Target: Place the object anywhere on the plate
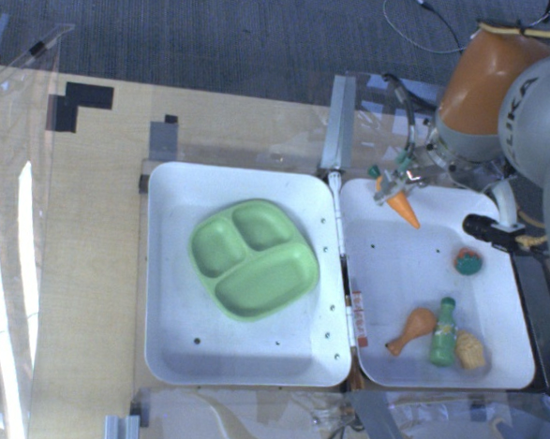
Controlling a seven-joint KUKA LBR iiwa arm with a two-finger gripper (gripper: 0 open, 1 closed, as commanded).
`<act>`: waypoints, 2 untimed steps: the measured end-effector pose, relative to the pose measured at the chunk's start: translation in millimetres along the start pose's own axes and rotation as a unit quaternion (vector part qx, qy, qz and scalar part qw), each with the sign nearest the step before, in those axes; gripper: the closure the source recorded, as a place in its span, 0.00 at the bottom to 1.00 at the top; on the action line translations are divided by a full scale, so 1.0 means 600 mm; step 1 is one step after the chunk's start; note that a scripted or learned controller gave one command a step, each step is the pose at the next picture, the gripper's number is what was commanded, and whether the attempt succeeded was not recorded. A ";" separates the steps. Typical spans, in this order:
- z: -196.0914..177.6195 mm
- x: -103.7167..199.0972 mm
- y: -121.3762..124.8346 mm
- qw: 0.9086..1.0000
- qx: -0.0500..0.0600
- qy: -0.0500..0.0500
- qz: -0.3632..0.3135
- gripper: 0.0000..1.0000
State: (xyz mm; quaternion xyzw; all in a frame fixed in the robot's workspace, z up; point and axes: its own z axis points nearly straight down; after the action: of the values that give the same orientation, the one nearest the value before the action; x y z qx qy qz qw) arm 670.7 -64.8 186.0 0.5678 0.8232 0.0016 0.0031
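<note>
**Carrot at the gripper, plate a full bin away**

Gripper [397, 182] sits over the top-left corner of the right bin [518, 372], and the carrot [404, 208] pokes out from it, orange tip slanting down and right. The fingers look closed on the carrot's green top, though that end is small and cluttered, so the hold may be slight. The plate [253, 257], green with three compartments, lies in the middle of the left bin [153, 346], well apart from the carrot.

A grip so near one end could let the carrot swing or slip out on the way across. The two rims between the bins stand in the path, and a low carry could knock the hanging tip against them. Released early, the carrot lands on white bin floor, not on the plate.
</note>
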 end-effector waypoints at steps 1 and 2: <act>0.001 0.127 0.047 0.999 0.001 0.001 -0.042 1.00; 0.001 0.230 -0.005 0.999 0.001 0.002 0.034 1.00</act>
State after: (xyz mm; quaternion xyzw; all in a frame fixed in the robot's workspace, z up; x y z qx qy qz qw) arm 619.1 63.1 184.9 0.5956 0.8033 0.0016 0.0010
